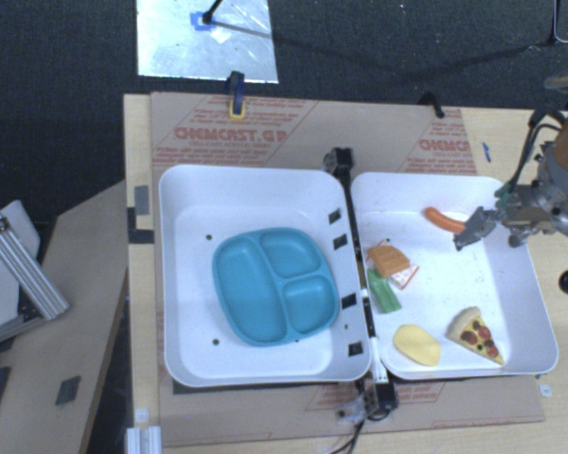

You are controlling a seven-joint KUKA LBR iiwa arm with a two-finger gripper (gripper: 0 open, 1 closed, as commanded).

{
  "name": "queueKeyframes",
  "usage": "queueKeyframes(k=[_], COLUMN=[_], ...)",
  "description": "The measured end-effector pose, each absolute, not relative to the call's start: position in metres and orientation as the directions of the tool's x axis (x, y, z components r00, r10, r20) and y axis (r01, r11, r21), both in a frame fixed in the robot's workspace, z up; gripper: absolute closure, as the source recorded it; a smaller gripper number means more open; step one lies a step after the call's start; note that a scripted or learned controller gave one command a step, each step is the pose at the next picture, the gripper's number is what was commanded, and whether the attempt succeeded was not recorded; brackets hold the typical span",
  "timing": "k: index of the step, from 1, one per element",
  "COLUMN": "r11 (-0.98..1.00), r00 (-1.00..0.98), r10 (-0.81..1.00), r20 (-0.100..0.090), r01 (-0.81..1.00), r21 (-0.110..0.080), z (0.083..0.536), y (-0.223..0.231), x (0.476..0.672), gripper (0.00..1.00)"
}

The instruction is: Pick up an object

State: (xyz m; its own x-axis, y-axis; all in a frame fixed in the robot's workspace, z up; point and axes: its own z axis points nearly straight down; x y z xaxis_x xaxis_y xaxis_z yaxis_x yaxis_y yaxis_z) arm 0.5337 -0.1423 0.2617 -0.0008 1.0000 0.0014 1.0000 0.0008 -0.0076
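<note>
Right now the grey two-finger gripper (pixel 483 223) hangs over the right white bin (pixel 525 296), its dark fingers spread apart with nothing between them. Just beside it, toward the bin's far wall, lies an orange toy sausage (pixel 443 219). Nearer the bin's left wall sit an orange block (pixel 389 258), a small red-and-white card (pixel 404 276) and a green strip (pixel 383 294), clustered and touching. Along the bin's near wall rest a yellow oval piece (pixel 417 344) and a toy pizza slice (pixel 477 335), slightly apart. Beside this bin, the left white bin (pixel 185 253) holds a blue divided plastic tray (pixel 272 285).
</note>
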Motion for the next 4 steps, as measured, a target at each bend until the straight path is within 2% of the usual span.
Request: queueKeyframes(k=[1, 2, 4], r11=[0.003, 0.001, 0.001], r00=[-0.003, -0.001, -0.001], r10=[1.0, 1.0, 1.0], r20=[0.0, 0.001, 0.001], r01=[1.0, 1.0, 1.0], r21=[0.002, -0.004, -0.003], z=[0.266, 0.205, 0.088], y=[-0.142, -0.144, -0.149], x=[0.536, 0.531, 0.537], gripper=[0.0, 0.0, 0.0])
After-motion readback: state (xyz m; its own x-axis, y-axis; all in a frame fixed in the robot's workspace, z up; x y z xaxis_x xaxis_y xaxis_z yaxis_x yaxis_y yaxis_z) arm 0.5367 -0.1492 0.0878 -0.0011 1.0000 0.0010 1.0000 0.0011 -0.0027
